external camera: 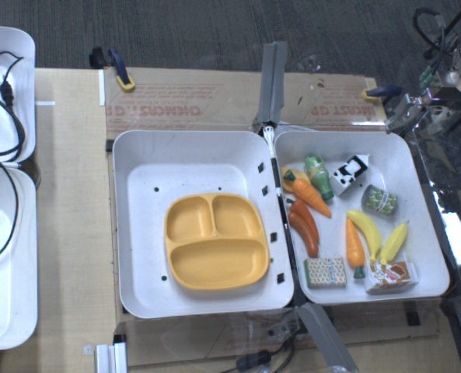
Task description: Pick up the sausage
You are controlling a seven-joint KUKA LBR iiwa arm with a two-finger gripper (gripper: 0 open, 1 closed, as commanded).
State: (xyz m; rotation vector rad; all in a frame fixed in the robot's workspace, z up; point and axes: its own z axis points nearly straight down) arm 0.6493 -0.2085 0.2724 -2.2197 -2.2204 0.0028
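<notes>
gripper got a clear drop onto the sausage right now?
Probably yes. The sausage lies uncovered near the right bin's left wall, nothing on top. A carrot touches its upper end and the wall is close, so finger room looks tight. The gripper sits beyond the bin's far-right corner.

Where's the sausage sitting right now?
The sausage lies in the right bin, near its left wall. It sits just below the carrot and above the small checkered box.
</notes>
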